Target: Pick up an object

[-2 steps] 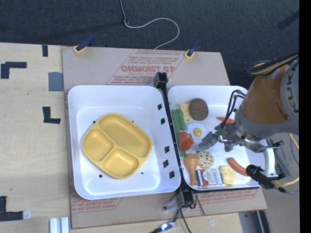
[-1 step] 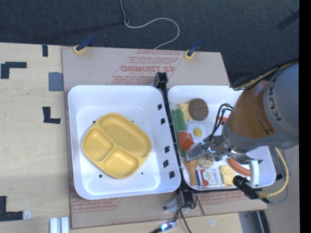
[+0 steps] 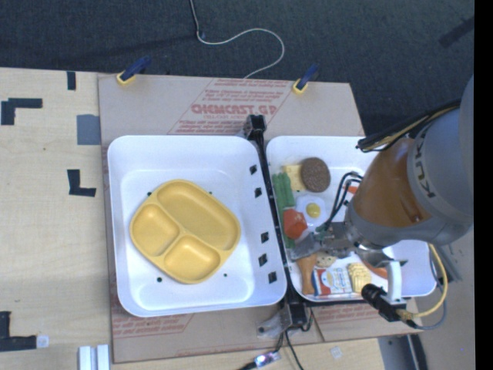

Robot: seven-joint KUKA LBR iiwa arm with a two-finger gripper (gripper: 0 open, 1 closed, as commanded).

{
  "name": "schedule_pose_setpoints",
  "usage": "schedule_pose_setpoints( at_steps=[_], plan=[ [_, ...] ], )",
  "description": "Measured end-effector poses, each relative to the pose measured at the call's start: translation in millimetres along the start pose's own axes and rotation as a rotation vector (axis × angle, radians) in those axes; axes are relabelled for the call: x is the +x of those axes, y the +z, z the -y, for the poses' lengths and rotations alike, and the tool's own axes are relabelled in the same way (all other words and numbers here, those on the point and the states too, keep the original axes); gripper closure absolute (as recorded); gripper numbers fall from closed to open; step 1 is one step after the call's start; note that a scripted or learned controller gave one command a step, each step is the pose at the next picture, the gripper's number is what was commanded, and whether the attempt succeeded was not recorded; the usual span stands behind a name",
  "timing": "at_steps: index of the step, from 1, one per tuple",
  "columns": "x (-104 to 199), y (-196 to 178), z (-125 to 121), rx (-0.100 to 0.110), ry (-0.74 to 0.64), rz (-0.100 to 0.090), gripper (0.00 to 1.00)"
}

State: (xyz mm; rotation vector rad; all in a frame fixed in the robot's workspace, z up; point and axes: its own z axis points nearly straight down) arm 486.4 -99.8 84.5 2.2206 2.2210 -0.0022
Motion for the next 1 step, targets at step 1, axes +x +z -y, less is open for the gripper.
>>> schedule_pose_setpoints(
  at_steps=[1],
  plan=[
    [-1.0,-14.3,-2.0,-0.005,0.001,0.001,1.00]
  ],
)
